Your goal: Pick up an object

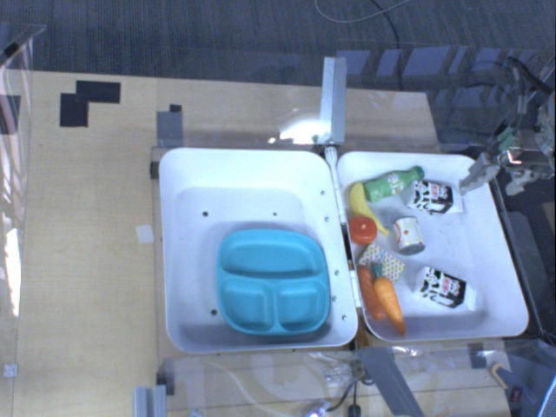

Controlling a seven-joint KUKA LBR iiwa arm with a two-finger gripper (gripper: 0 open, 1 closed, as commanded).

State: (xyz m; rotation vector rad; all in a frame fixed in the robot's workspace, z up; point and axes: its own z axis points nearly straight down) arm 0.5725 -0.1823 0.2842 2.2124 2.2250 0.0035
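The right bin (495, 259) holds several objects. A green bottle (393, 183) lies at its far left, with a yellow banana (359, 200) and a red round piece (363, 229) just below it. A small can (407, 234) lies in the middle. One black-and-white carton (432, 197) sits near the far wall, and another carton (443, 287) sits near the front. An orange carrot (385, 298) and a dotted packet (383, 263) lie along the left wall. My gripper (486, 168) hangs over the bin's far right corner, above and to the right of the far carton, and touches nothing.
The left bin (187, 233) carries a blue divided plate (273, 281). A metal post (334, 102) rises behind the divider between the bins. A cable (382, 11) lies on the floor beyond the bench.
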